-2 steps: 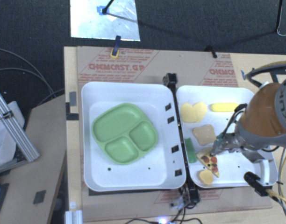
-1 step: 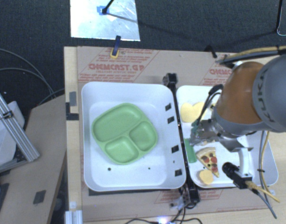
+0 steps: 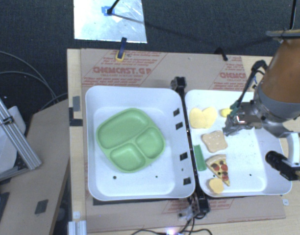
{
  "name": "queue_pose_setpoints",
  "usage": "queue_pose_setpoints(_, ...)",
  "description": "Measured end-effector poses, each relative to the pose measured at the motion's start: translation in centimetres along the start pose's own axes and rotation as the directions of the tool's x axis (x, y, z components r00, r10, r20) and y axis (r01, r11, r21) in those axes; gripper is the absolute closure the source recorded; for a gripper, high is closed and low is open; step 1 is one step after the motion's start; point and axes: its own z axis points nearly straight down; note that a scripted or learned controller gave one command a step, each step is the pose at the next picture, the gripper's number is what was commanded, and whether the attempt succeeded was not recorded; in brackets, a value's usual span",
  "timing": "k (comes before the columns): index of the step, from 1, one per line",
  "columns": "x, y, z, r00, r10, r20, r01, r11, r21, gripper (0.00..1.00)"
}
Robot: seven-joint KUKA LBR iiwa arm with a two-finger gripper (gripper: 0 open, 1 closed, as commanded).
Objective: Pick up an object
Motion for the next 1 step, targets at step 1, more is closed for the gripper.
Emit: queue_pose_setpoints(1,3.50,-0.01,-3.58,1.000,-0.004,-0.003,0.004,1.000,0.007,1.00)
